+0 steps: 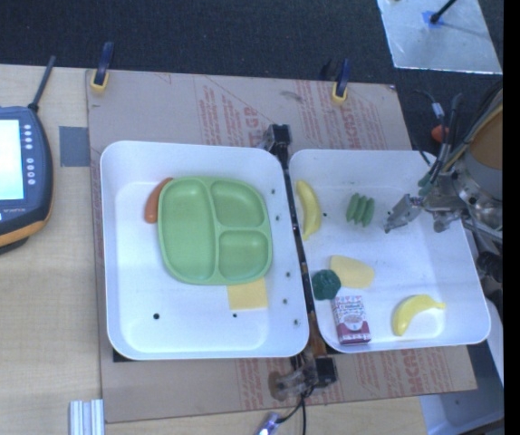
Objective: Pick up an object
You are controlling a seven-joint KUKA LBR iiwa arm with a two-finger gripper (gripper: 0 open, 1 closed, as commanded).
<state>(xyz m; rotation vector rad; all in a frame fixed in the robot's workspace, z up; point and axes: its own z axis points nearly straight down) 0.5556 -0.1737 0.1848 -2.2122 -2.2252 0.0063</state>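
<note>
The 2 white bins (115, 243) look like smooth plastic; the green divided plate (213, 230) seems matt; bench (43, 315) pale wood.

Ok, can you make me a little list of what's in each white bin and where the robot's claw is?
left bin: green tray, orange thing peeking from under its far left edge, yellow square at its near edge
right bin: banana, green beans, yellow wedge, dark green lump, red box, yellow crescent
gripper: over the right bin's far right part, holding nothing
beside bins: tablet at left
</note>
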